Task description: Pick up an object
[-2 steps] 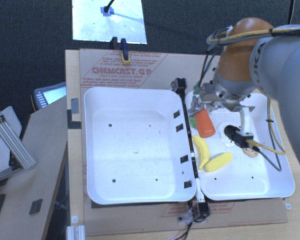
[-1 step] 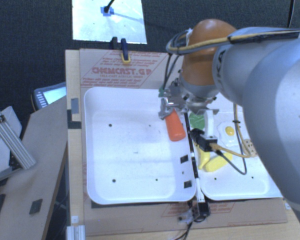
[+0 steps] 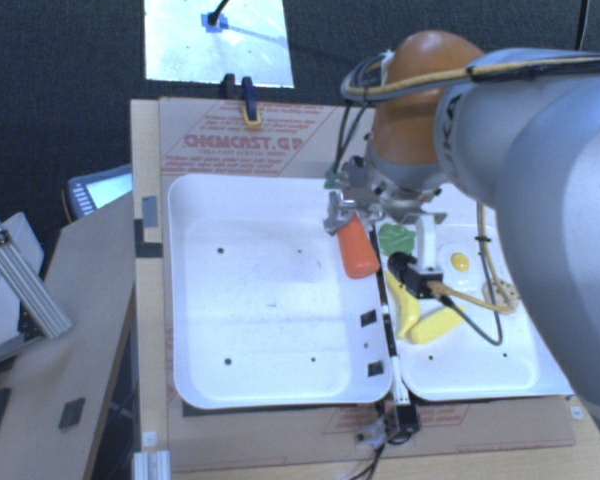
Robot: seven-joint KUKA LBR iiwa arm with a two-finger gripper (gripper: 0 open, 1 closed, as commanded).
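One orange carrot [image 3: 357, 249] hangs gripped between the closed fingers [image 3: 342, 216] (tilted, above the divide) of the gripper [image 3: 352, 220], beside the right bin [image 3: 500, 368].

My gripper [image 3: 352, 220] hangs over the seam between the two bins, an orange carrot-shaped object [image 3: 357, 249] held between its fingers, tilted with its lower end out over the left bin [image 3: 260, 308]. Just right of the carrot, in the right bin [image 3: 480, 373], lies a green piece [image 3: 395, 238]. Below the carrot, near the seam, sits a yellow banana [image 3: 420, 320], and right of the green piece a small fried egg [image 3: 461, 262].
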